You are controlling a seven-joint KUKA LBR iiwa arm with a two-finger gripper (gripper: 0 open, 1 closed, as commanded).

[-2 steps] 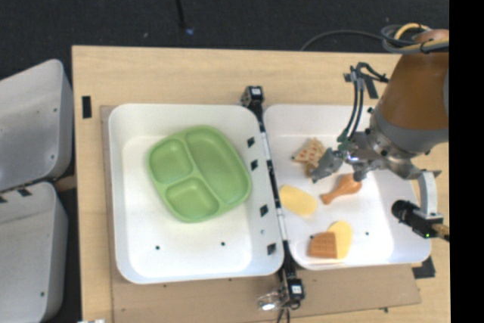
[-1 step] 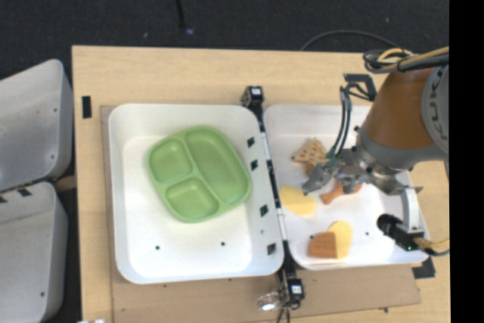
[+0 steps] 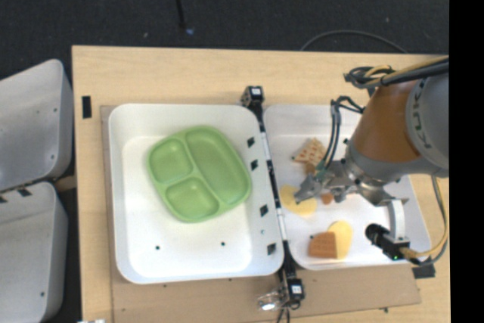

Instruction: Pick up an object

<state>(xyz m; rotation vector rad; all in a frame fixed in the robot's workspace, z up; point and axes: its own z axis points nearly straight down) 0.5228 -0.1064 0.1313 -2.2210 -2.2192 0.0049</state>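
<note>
Nearest you in the right white bin point(image 3: 296, 259): orange-brown wedge point(image 3: 323, 245) touching a pale yellow round piece point(image 3: 342, 234). Just behind, the gripper point(image 3: 316, 189) is low over a yellow disc point(image 3: 300, 203); can't tell if fingers are spread or shut. Further back, tan waffle cracker point(image 3: 308, 152). Left white bin point(image 3: 121, 185) w/ green divided plastic plate point(image 3: 198, 172).

The arm point(image 3: 412, 125), at the frame's right, is grey with a broad orange band above the wrist. Thin dark cables loop along its upper side. Its gripper point(image 3: 311, 189) is dark metal, and a small white-and-black block hangs below the wrist.
</note>
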